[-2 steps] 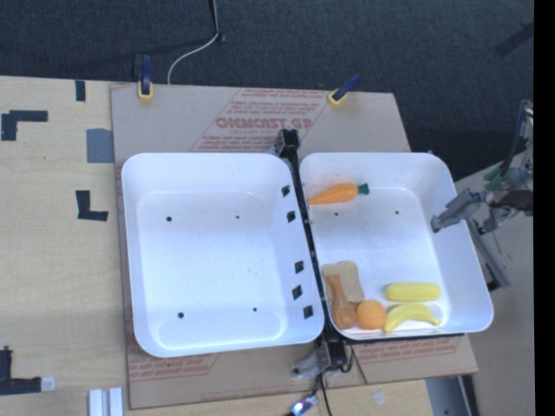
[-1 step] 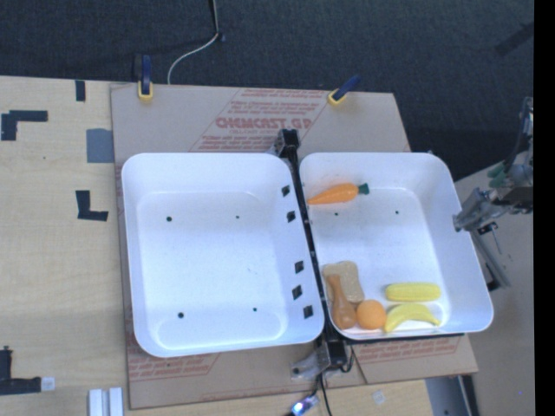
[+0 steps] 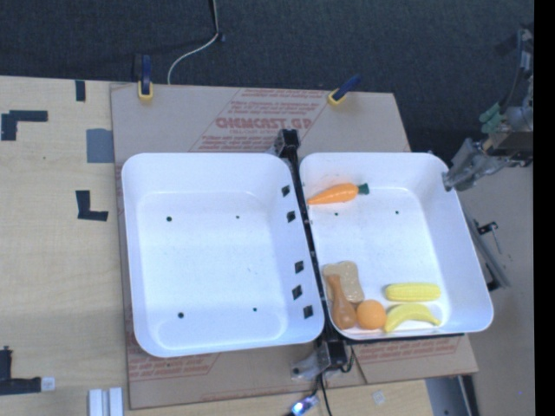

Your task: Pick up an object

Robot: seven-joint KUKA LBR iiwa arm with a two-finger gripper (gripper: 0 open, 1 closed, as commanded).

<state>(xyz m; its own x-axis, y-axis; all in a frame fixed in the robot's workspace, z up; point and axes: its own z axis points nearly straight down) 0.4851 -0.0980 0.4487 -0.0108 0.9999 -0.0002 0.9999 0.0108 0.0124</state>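
Note:
The right bin (image 3: 451, 232) holds several toy foods. An orange carrot (image 3: 333, 194) with a green top lies near its back left corner. Along the front wall sit a tan bread slice (image 3: 346, 276), a brown piece (image 3: 340, 308), an orange ball (image 3: 371, 315), a yellow corn cob (image 3: 412, 292) and a banana (image 3: 413, 318). My gripper (image 3: 454, 177) hangs at the back right corner of that bin, just outside its rim, well away from all the foods. Nothing shows in its grasp.
The left bin (image 3: 130, 232) stands beside the right one, and black clips (image 3: 299, 267) run along their shared wall. Both rest on a cardboard sheet (image 3: 251, 120) held by clamps. A white cable (image 3: 195, 50) trails at the back.

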